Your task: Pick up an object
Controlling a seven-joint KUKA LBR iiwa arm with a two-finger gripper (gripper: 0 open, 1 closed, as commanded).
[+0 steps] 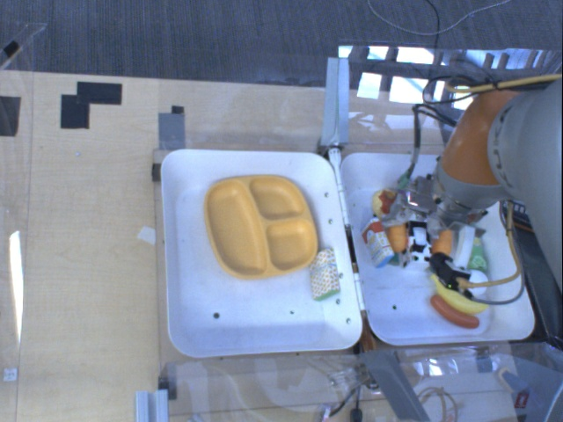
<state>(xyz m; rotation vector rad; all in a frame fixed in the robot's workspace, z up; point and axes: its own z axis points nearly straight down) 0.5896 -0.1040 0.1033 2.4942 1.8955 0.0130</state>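
My gripper [422,222] hangs low over the right bin [400,310], in among a heap of small toy foods. An orange piece [398,236] and a small white can with a red label [379,243] lie just left of it. A yellow banana [457,294] and a red sausage [455,313] lie below it, toward the bin's front. A yellow-red fruit [382,203] sits at the heap's top left. The arm's wrist hides the objects directly under it.
The left bin [189,323] holds a yellow divided plate [260,225] and a small patterned pouch [325,275] at the plate's lower right. A green item [477,258] lies by the right bin's right wall. Cables loop around the wrist.
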